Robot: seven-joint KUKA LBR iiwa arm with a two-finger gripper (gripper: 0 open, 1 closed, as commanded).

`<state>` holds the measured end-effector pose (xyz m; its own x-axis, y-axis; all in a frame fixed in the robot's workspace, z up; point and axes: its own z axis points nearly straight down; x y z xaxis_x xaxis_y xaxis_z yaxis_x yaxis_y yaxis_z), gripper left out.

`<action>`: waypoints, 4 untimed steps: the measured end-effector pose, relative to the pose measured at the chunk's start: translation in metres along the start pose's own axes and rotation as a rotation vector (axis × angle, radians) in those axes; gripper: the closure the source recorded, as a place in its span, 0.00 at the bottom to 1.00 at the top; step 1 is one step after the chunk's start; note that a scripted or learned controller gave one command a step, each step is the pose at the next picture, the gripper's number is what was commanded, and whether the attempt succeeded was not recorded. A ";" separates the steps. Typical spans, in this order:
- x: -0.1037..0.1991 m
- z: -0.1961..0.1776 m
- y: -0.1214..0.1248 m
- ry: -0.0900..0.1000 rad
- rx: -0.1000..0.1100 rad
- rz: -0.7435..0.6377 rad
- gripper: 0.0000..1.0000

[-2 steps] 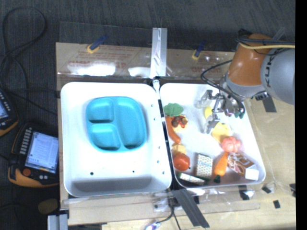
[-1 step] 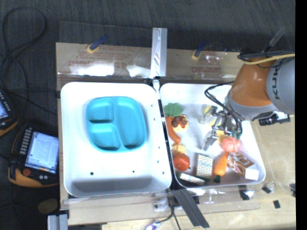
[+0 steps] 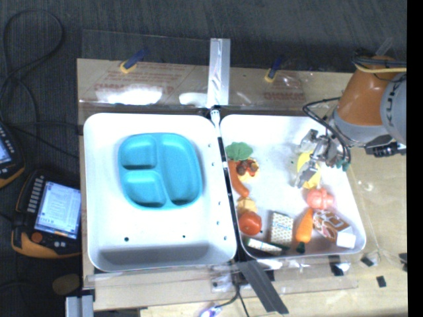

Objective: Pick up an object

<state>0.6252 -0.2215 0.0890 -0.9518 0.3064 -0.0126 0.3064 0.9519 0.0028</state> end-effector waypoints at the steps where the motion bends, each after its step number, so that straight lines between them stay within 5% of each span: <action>1: 0.074 -0.002 -0.026 0.003 0.005 0.044 0.00; 2: 0.127 -0.004 -0.041 -0.007 0.001 0.234 0.00; 3: 0.126 -0.013 -0.039 -0.009 0.002 0.230 1.00; 4: 0.124 -0.004 -0.038 0.000 0.006 0.212 1.00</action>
<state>0.4958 -0.2195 0.0918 -0.8661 0.4998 -0.0126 0.4998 0.8661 -0.0002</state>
